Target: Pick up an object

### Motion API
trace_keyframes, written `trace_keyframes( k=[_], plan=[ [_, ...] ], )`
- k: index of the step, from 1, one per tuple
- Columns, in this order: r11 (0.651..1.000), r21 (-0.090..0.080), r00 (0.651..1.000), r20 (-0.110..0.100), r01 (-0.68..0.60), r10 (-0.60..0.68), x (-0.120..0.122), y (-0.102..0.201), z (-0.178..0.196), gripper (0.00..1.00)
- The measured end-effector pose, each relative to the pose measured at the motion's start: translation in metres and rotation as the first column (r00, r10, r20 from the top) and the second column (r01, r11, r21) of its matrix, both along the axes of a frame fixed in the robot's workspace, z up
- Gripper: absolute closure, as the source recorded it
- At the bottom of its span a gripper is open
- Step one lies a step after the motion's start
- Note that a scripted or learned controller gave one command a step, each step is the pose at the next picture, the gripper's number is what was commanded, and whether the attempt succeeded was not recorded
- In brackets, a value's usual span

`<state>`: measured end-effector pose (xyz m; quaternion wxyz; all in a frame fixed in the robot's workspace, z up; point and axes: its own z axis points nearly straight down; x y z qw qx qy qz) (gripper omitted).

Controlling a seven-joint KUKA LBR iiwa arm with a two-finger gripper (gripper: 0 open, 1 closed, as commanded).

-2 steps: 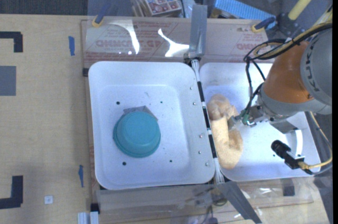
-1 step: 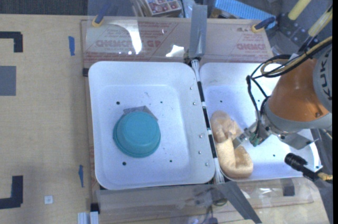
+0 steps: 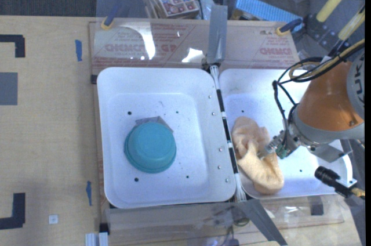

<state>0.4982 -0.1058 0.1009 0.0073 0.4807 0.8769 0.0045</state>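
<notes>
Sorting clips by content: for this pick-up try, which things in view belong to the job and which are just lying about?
Belongs to the job:
- beige cloth in the right bin, with the gripper at its right edge
- teal bowl upside down in the left bin

Just lying about:
- blue tape on the bench
- patterned box behind the bins

Could not make out the fingers of the two-finger gripper (image 3: 272, 150), small and blurred against the crumpled tan cloth (image 3: 257, 159). Grey arm with orange band (image 3: 331, 104) cut off by the right edge. Grey flat scrap (image 3: 152, 121) partly hidden beneath the upturned teal plastic bowl (image 3: 151, 148).
</notes>
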Motion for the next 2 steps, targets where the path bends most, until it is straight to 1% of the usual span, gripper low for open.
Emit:
trace_keyframes(
  k=[1, 2],
  plan=[
    [0.997, -0.002, 0.997, -0.013, -0.074, 0.074, 0.096, 0.017, 0.085, 1.00],
    [0.974, -0.002, 0.974, -0.012, 0.228, -0.228, 0.131, 0.059, 0.115, 1.00]
  ],
)
